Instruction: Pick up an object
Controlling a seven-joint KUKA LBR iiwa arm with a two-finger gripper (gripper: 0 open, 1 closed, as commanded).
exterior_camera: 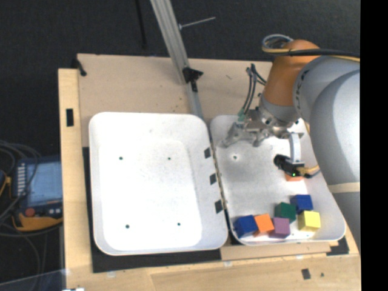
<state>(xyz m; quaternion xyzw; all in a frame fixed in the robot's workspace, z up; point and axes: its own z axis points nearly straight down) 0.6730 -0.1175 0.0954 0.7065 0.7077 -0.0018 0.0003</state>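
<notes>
Six small cubes (280, 218) (matte, square-edged) cluster in smooth right bin (254, 180).

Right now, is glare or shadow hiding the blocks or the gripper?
Camera view: soft overall; the left bin is bright but not blown out; the blocks keep distinct colours; the arm shades the right bin, and the gripper is too blurred to read.

A pale wooden counter (151, 83) stands on a dark carpeted floor (73, 17); a grey metal pole (173, 38) slants up from the counter's far side; to the left, black cables (12, 156) lie beside a handheld control unit (39, 190) with a lit screen.
</notes>
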